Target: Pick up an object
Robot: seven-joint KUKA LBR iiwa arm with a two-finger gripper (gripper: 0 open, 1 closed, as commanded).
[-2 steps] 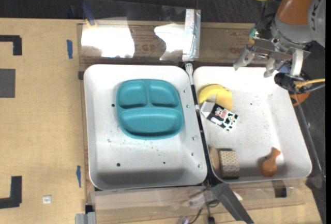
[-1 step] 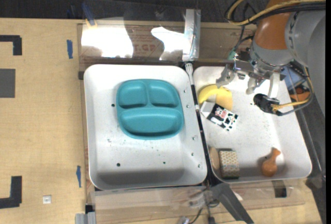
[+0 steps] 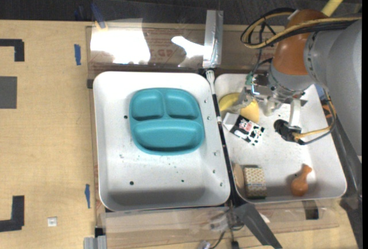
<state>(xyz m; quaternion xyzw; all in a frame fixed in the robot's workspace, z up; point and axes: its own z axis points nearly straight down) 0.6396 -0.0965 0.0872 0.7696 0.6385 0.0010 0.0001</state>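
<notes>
End effector (image 3: 257, 98) over right bin (image 3: 328, 156), far-left corner, above banana (image 3: 231, 100). Open/shut: can't tell. Banana prob. light, soft, smooth; grip across mid-body, gently.

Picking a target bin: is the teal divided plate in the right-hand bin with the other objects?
No, the teal divided plate lies alone in the left bin.
</notes>
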